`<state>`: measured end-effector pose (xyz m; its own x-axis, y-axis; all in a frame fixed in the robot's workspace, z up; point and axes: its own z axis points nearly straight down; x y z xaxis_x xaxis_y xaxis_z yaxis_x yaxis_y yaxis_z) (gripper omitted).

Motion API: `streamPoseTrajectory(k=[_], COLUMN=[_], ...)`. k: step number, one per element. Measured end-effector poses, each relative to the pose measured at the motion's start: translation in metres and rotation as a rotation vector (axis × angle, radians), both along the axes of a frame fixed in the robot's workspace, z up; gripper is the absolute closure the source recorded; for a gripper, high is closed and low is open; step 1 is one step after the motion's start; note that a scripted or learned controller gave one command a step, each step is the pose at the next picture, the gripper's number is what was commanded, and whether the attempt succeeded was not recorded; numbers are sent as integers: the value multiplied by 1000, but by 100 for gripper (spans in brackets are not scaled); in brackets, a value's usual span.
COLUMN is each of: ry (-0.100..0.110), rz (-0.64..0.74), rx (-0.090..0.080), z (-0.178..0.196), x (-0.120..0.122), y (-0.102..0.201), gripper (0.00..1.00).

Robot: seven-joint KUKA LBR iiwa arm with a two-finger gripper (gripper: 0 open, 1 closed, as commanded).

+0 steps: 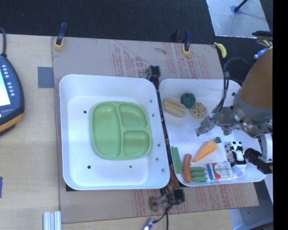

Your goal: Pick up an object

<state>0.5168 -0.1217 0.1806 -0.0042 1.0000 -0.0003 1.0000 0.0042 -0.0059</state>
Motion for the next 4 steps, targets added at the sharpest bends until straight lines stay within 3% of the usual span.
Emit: streamPoseTrajectory(k=[1,2,3,4], ry=[-1,-4,-2,-3], rz=[1,3,6,1], rx=[1,1,0,1], z=[-90,-89,-79,11], x=[1,-13,-13,30], y=[-40,-10,-12,54], gripper=[0,0,100,100])
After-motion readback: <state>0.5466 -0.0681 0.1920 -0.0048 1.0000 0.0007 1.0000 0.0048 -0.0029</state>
